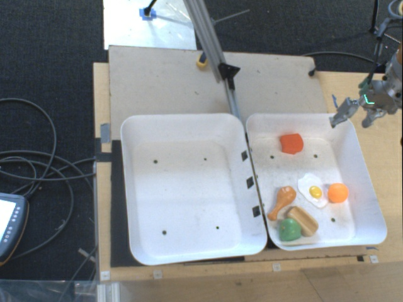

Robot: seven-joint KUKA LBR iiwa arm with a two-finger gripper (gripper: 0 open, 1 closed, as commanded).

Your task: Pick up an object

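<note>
The right bin [362,168] holds several toy foods: a red-orange block [291,143] near the back, a fried egg [313,190], an orange ball [338,193], a drumstick [281,202], a tan bread roll [303,220] and a green piece [289,230]. My gripper [357,114] hangs above the bin's back right corner at the view's right edge. Its two fingers are spread apart with nothing between them. It is well to the right of the red-orange block and up-view of the orange ball.
The left bin [135,168] sits beside the right one, sharing a divider edge with black clips. A slanted metal pole [208,33] crosses the back of the bench. Cables lie on the dark floor at left.
</note>
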